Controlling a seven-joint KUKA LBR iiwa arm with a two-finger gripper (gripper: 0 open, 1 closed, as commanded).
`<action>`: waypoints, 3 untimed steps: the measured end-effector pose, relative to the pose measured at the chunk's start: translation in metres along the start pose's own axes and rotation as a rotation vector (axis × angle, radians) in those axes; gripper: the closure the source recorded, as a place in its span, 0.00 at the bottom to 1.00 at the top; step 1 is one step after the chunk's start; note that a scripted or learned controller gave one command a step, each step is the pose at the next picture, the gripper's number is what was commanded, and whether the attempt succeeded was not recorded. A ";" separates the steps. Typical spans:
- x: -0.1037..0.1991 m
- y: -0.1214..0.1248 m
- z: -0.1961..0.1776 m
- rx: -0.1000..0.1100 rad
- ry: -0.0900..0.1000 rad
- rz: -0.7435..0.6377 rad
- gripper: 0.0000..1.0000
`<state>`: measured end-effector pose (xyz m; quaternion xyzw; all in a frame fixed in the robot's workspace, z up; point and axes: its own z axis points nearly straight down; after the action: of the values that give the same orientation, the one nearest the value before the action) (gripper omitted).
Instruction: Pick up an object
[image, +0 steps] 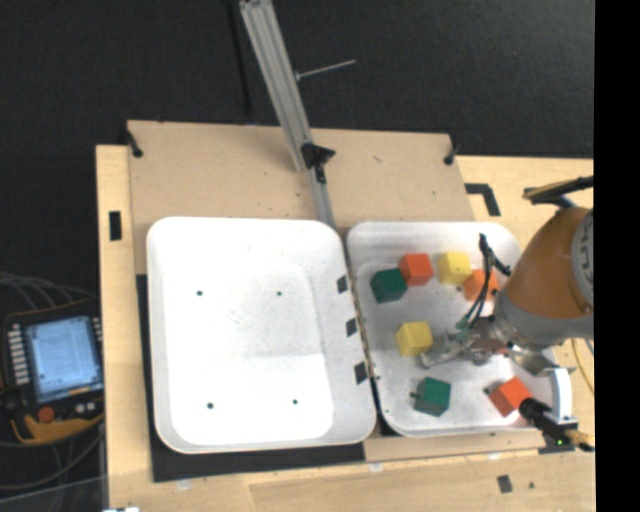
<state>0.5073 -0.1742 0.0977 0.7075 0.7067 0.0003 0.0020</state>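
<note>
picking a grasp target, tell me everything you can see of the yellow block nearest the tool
The yellow block is a small cube, matte, looking like foam or painted wood, whole and unmarked. It sits on the floor of the right bin, near the middle, turned a little against the bin's edges. The tool is just to its lower right, very close; whether they touch cannot be told. The green block lies apart below it.

The right bin (400, 240) at centre-right of the frame holds green (389, 285), orange (416, 268) and yellow blocks (454, 266) near its top, another yellow block (414, 337) mid-bin, and a green block (433, 396) lower down. The gripper (445, 352) sits just right of that yellow block.
</note>
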 end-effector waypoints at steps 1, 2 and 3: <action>-0.001 0.001 -0.012 -0.004 0.000 0.007 1.00; -0.012 0.008 -0.065 -0.004 -0.001 0.000 1.00; -0.012 0.007 -0.110 -0.004 0.000 -0.004 1.00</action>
<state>0.5135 -0.1857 0.2074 0.7061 0.7081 0.0016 0.0033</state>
